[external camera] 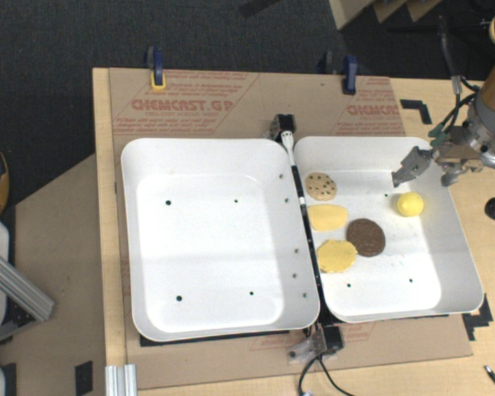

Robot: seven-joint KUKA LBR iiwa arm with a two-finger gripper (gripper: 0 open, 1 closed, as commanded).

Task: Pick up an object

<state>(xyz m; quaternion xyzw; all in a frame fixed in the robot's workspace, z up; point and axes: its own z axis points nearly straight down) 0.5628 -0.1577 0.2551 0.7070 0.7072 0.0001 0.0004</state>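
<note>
Your hand (427,170) hung over the upper right part of the right bin (454,291), fingers spread apart and nothing between them. The small yellow ball (410,204) sat on the bin floor just below the hand, not touching it. Over by the divider you had a chocolate-chip cookie (320,186), a pale yellow oblong piece (327,216) under it, a dark brown round cookie (366,236) and a yellow wavy-edged piece (337,256), all bunched close. The left bin (148,304) sat beside it on the counter (107,180).
</note>
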